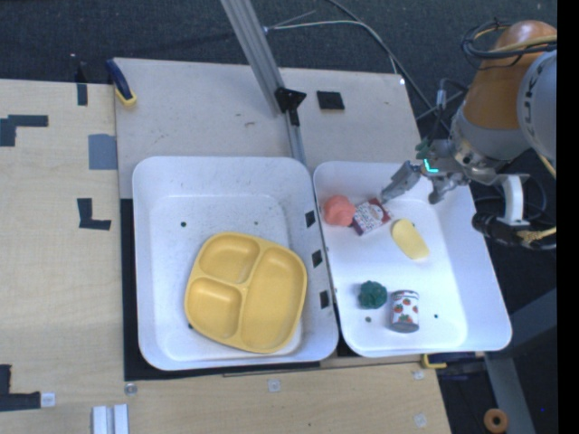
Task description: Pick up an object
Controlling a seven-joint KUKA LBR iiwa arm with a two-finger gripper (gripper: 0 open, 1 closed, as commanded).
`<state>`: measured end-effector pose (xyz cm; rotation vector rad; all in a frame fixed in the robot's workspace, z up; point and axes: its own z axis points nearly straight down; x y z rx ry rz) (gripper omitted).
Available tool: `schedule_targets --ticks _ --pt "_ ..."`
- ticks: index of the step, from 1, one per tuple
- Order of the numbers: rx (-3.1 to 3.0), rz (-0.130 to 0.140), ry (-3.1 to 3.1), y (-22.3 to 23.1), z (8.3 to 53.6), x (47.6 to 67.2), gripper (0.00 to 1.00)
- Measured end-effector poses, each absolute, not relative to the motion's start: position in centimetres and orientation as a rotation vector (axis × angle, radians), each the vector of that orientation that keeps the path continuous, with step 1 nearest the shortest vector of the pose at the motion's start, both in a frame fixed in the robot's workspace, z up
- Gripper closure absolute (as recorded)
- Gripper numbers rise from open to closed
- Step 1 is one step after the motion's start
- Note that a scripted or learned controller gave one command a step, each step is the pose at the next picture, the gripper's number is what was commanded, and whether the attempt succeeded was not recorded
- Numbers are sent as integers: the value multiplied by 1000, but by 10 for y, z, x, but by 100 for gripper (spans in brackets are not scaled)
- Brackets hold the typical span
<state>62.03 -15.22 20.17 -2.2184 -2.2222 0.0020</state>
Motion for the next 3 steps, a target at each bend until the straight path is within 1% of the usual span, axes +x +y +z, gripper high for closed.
schedule_targets --ticks 1,2,3 --pt "-2219 1 -2223 -152 202 621 0" --pt "-2217 9 -2218 -156 138 620 0" --pt "-2223 -5 -2226 -156 93 623 0"
